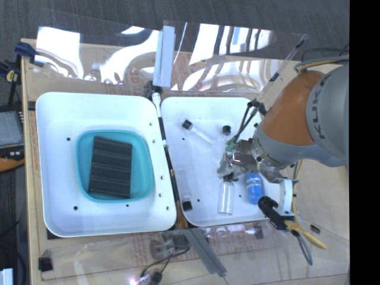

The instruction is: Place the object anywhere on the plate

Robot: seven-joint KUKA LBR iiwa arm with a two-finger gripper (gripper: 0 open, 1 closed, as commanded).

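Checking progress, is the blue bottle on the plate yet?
No, the blue bottle lies in the right bin, while the plate sits in the left bin.

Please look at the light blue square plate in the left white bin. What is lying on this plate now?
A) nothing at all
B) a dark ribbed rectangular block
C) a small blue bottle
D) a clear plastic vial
B: a dark ribbed rectangular block lies on the light blue square plate in the left white bin, while the clear vial and the small blue bottle lie in the right white bin.
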